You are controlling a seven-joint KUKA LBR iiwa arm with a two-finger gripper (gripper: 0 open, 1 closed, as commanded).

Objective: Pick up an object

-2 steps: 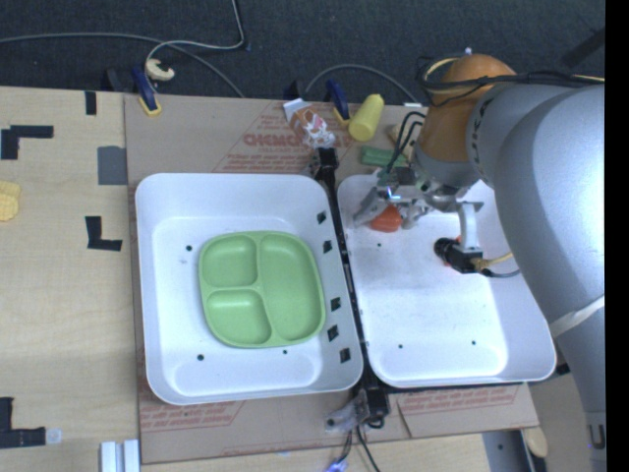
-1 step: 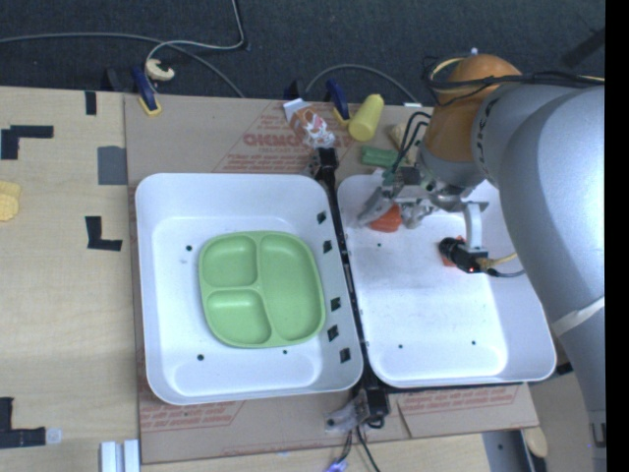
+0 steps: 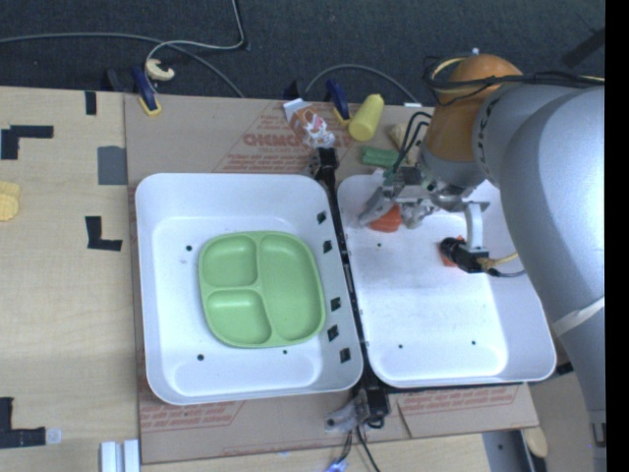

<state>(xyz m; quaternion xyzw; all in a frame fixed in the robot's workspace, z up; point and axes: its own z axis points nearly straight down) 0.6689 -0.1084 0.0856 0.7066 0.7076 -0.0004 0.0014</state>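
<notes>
Hovering low over the right bin's (image 3: 442, 303) far left corner, the gripper (image 3: 393, 207) has fingers apart, seemingly straddling a small orange-red object (image 3: 387, 220) directly below, though contact is hard to judge.

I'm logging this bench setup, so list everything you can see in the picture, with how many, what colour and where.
Bins: two, white, side by side on the bench.
Divided plate: one, green, in the left bin.
Orange object: one, right bin's far end, beside the gripper; kind unclear.
Yellow object: one, on the cardboard beyond the bins.
Green object: one, on the cardboard beyond the right bin.
Clamps: two, blue, at the cardboard's far edge.
Arm: one, grey with orange band, from the right.
Gripper: one, over the right bin's far end.
</notes>
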